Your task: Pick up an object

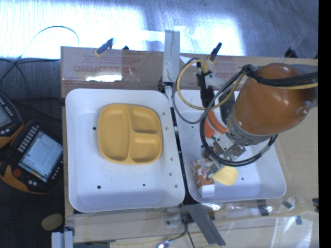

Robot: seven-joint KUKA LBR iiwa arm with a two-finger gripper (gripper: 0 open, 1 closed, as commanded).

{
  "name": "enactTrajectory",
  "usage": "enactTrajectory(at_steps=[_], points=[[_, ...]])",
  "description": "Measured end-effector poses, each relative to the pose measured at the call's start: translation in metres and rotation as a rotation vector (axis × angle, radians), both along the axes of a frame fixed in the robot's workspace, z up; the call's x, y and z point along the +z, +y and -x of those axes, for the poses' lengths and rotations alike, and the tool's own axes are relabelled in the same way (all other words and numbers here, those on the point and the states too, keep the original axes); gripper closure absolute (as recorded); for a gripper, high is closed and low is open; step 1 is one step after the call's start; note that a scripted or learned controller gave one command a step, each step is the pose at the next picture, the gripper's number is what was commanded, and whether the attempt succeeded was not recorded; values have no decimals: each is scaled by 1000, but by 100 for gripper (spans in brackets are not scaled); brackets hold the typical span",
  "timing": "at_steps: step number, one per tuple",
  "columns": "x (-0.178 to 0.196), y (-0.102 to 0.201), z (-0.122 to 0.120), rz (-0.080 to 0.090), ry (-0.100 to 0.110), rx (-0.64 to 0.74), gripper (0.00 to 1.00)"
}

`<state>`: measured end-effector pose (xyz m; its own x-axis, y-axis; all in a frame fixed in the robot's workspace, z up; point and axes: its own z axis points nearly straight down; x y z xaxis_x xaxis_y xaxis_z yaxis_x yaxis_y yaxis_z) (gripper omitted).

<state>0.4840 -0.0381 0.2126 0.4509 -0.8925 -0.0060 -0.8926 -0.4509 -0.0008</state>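
A yellow divided tray [130,133] lies in the left bin [83,190]. In the right bin [269,185] the arm's orange wrist band [271,105] hangs over the middle, and the gripper [220,161] reaches down at the bin's front left. Right beneath it sit a brown patterned packet [200,172] and a pale yellow rounded object [227,176], with a white piece [207,190] in front. An orange object [211,125] peeks out behind the wrist, mostly hidden by it. The gripper's tip is close to the packet and the yellow object.
Cables loop from the wrist over the divider [176,133] between the bins. Cardboard [114,66] backs the bins. A handheld pendant [36,156] lies on the floor at left.
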Motion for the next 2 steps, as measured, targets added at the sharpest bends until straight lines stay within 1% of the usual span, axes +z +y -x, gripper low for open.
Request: enactTrajectory(at_steps=[1, 2], points=[[-4, -68, -8, 0, 0, 142, 100], [-30, -31, 1, -2, -1, 641, 100]])
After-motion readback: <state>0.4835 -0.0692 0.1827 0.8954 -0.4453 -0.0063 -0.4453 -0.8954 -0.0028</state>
